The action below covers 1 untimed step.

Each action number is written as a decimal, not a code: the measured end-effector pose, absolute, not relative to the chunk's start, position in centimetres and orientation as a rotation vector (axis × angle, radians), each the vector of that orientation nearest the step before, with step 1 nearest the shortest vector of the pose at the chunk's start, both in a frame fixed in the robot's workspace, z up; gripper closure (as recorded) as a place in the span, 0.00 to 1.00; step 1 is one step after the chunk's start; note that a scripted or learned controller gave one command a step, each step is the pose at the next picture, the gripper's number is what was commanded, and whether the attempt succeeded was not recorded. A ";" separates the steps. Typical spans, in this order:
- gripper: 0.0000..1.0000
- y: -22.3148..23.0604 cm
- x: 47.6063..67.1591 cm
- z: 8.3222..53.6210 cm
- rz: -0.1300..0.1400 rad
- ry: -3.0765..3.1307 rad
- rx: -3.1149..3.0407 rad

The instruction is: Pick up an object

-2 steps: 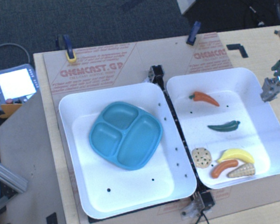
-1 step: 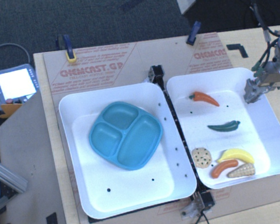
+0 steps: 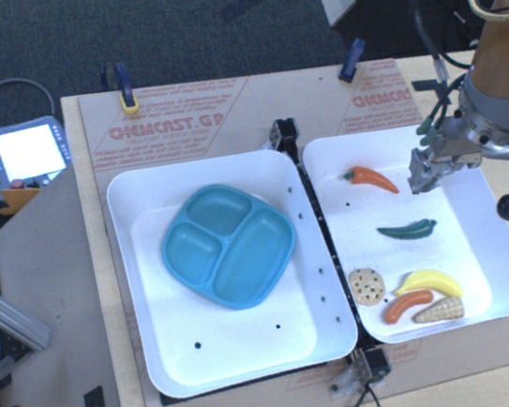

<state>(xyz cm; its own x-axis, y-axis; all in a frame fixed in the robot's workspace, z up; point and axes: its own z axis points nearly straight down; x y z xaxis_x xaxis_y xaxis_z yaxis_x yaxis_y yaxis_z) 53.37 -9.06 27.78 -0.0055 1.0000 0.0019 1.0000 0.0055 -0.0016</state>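
The right bin [image 3: 487, 239] holds several toy foods. An orange chili [image 3: 371, 179] lies at its upper left, and a dark green pepper [image 3: 408, 231] sits mid-bin. Toward the front are a round cookie [image 3: 367, 286], a yellow banana [image 3: 431, 282], a red sausage [image 3: 407, 306] and a waffle cone [image 3: 439, 312]. My gripper [image 3: 424, 174] hangs over the bin's upper right part, just right of the orange chili and above the green pepper. Nothing shows between its fingertips.
The left bin [image 3: 140, 262] carries a blue divided plate [image 3: 229, 245]. A black divider [image 3: 318, 226] runs between the bins. A pendant with a lit screen [image 3: 27, 152] lies off the board at far left. Clamps [image 3: 128, 101] grip the board's back edge.
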 end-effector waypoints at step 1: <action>1.00 -4.2 54.0 27.6 0.001 -2.225 -2.215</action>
<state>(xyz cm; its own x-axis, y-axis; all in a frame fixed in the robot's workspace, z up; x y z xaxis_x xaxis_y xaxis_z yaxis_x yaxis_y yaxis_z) 54.05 -4.17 27.55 -0.0047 1.0000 0.0013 1.0000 0.0047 -0.0019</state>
